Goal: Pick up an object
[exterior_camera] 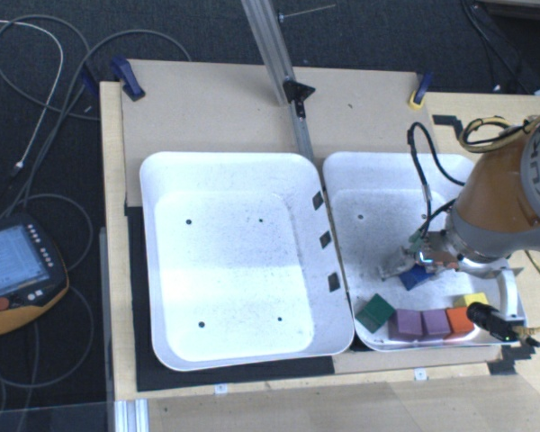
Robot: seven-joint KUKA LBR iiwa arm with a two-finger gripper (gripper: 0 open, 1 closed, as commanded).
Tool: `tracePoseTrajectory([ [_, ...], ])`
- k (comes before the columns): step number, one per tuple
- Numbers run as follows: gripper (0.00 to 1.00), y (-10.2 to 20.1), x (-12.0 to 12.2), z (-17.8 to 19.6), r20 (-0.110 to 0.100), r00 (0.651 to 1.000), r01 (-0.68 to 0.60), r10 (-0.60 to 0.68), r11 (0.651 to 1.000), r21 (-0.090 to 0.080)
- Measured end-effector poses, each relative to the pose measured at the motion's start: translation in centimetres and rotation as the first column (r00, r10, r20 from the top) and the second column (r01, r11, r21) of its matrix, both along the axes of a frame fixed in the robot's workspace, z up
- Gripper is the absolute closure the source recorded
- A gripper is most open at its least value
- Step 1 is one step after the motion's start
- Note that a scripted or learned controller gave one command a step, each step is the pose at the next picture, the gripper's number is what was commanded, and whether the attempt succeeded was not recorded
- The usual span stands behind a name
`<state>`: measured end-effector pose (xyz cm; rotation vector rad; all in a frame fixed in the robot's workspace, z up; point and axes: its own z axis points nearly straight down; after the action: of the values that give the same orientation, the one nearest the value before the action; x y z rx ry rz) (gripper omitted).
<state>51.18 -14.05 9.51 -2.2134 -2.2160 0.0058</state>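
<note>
So the arm (pixel 504 196) comes in from the right and has its tool (pixel 416 264) down low in the right bin (pixel 369 174), right over a small blue block (pixel 415 278). Honestly can't tell if that block is actually gripped. Along the bin's near edge sit a green block (pixel 375 313), two purple ones (pixel 421 323), an orange one (pixel 460 320) and a yellow one (pixel 475 301). The left bin (pixel 229 259) sits just beside it on the tabletop (pixel 360 97).
</note>
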Motion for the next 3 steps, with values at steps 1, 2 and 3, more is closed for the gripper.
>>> tracePoseTrajectory([
  [1,1.0,-0.1,0.2,1.5,0.01,1.0,0.001,-0.001,1.0,-0.003],
  [2,1.0,8.1,1.4,10.9,0.018,1.0,-0.008,0.008,1.0,-0.001],
  [3,1.0,13.6,1.1,13.6,0.013,1.0,-0.007,0.007,1.0,-0.001],
])
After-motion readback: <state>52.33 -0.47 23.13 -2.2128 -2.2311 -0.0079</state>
